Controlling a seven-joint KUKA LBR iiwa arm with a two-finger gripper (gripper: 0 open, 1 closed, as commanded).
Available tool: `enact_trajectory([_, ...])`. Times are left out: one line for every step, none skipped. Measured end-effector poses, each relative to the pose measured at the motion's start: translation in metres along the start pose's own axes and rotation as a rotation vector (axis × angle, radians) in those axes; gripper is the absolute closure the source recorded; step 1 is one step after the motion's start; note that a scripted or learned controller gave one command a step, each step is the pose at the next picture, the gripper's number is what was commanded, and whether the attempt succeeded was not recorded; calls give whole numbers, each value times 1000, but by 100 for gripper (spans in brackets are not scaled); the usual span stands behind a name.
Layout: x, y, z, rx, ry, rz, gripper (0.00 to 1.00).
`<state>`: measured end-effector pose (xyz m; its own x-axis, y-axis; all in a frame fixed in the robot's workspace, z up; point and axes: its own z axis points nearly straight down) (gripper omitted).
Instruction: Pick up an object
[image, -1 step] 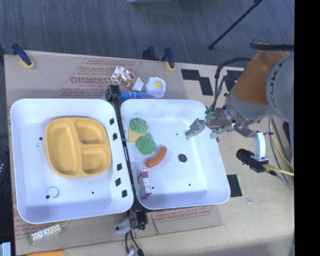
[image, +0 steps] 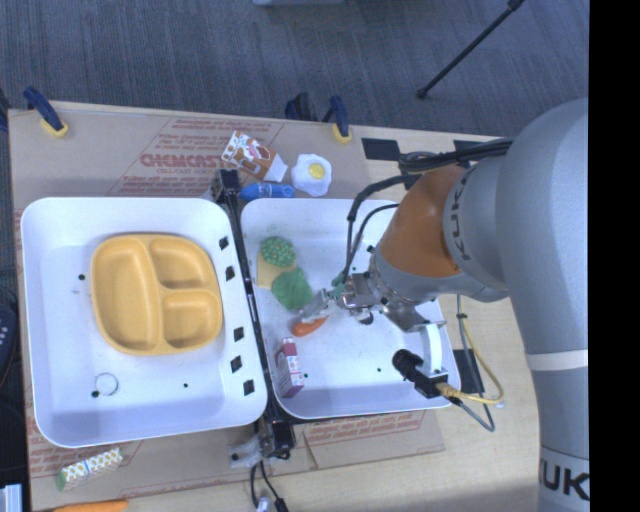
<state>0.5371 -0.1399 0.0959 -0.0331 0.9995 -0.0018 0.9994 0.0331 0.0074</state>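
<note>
Tool (image: 330, 297) low in right bin (image: 400, 400), tips touching green leafy piece (image: 292, 288) with carrot (image: 310, 325) at its 6 o'clock, presumably lined up for a grasp; tool state: cannot tell; yellow tray (image: 157, 292) at 9 o'clock in left bin (image: 50, 300).

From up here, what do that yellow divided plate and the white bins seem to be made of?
The plate looks like matte moulded plastic: even colour, soft rounded dividers. The bins look like smooth white plastic, faintly glossy with rounded rims. Neither is certain.
</note>
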Motion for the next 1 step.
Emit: enact_trajectory([45,5,4,12,5,-224,0])
